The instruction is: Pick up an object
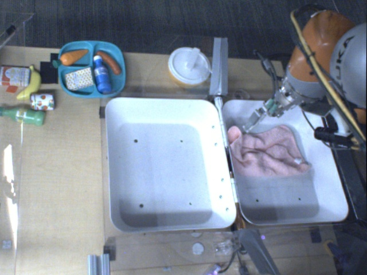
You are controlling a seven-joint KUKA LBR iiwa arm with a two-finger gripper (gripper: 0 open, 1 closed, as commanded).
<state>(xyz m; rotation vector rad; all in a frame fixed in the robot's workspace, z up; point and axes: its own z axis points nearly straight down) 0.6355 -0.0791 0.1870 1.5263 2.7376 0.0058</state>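
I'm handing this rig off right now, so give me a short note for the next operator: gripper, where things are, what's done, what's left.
Gripper: over the back left part of the right bin, its tip at the back edge of the pink cloth. I can't tell whether it is gripping anything.
Things: the crumpled cloth lies in the back half of the right bin, with a small pink ball at its left edge by the divider. The left bin sits alongside.
Done: nothing is visibly lifted.
Left: grip one object and raise it clear of the bin.

A cloth (pixel 268 151) lies in the right bin (pixel 327 205), the left bin (pixel 166 165) beside it, touching.
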